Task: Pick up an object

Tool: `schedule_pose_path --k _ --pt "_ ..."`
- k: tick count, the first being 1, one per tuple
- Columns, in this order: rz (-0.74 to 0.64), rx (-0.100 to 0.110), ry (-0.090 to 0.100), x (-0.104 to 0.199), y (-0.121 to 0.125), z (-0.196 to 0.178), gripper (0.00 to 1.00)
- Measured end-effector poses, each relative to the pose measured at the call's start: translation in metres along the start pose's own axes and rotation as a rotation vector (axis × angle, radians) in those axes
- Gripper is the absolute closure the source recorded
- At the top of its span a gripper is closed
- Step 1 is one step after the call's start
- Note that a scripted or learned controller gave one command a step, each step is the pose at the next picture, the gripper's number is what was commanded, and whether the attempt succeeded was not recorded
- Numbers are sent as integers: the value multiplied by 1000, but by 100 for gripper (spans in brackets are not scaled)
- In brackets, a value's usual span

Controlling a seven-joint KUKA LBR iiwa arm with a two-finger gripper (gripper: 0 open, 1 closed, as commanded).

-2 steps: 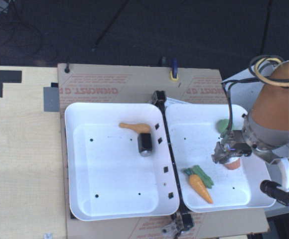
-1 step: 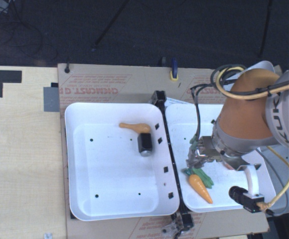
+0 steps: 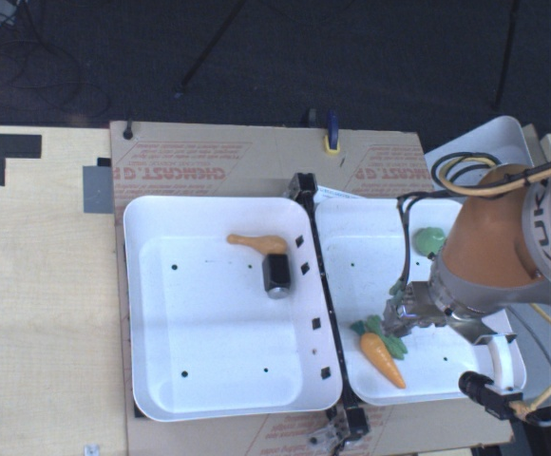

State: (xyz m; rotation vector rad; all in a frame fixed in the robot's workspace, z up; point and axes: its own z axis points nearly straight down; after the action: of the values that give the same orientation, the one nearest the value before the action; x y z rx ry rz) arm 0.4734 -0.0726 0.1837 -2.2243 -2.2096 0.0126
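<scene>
The surface (image 3: 38,283) is pale wood-grain at the 9 o'clock side, with a cardboard sheet (image 3: 256,164) laid across it under both bins; the sheet carries red printed lettering seen upside down and mirrored, and it cannot be read with confidence. The left bin (image 3: 161,350) is shallow and white and holds two items near its 1 o'clock region: a tan gourd-shaped toy (image 3: 256,243) lying on its side, and a small dark cylindrical object (image 3: 276,274) touching it at the 5 o'clock side. The right bin (image 3: 361,245) sits just beside the left bin, with a row of black clips (image 3: 315,283) along the seam between them. In the right bin, a toy carrot (image 3: 383,357) with an orange body and green top lies tilted near the 6 o'clock edge, its green end pointing toward 11 o'clock. A green rounded object (image 3: 428,240) rests near the 2 o'clock part of the same bin, partly hidden by the arm. The arm (image 3: 489,245), with its orange band, enters from 3 o'clock and covers much of the right bin. The hand (image 3: 401,313) is positioned low, just above the green top of the carrot. Whether the fingers are apart or together cannot be determined, and no object is visibly between them. A yellow and blue clamp (image 3: 332,139) is fixed at the 12 o'clock edge of the cardboard.
</scene>
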Motion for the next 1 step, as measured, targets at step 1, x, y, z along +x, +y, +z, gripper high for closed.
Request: schedule_pose_path --k 1 --pt "-3 -7 0 -47 4 1 100"
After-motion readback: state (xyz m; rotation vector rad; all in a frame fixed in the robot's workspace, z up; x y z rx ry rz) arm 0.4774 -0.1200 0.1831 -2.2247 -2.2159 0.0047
